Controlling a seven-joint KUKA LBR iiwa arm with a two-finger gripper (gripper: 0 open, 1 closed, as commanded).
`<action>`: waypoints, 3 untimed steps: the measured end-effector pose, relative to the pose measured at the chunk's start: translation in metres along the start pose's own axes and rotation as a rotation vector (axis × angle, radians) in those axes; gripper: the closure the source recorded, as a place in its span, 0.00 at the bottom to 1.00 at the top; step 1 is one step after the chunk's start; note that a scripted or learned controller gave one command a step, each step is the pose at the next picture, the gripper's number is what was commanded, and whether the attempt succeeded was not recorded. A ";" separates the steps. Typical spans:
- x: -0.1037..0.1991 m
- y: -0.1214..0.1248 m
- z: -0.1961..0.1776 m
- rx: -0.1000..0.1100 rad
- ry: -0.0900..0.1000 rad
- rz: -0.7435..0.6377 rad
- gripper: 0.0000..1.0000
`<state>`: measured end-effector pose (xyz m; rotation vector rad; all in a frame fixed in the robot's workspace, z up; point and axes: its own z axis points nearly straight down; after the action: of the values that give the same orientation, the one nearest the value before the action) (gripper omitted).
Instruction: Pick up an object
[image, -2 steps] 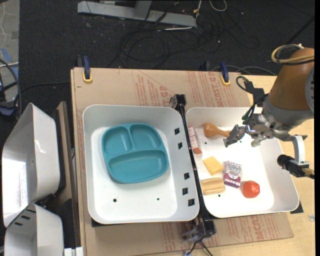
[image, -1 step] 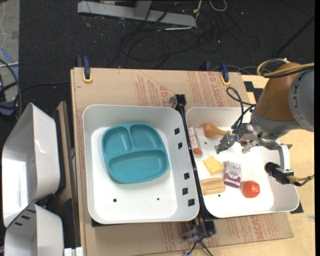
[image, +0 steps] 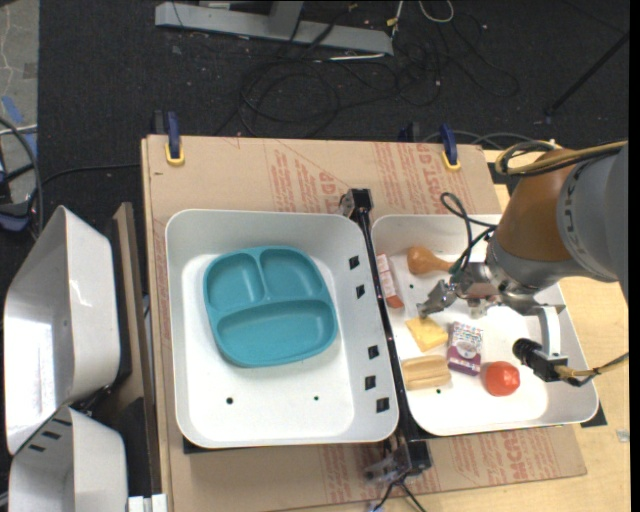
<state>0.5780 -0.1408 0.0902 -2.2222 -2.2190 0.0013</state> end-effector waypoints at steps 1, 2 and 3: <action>0.000 0.001 -0.013 -0.003 0.000 0.000 1.00; 0.002 -0.006 -0.072 -0.006 -0.001 -0.002 1.00; 0.000 -0.005 -0.114 -0.007 -0.002 -0.004 1.00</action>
<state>0.5735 -0.1404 0.2047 -2.2223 -2.2275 -0.0039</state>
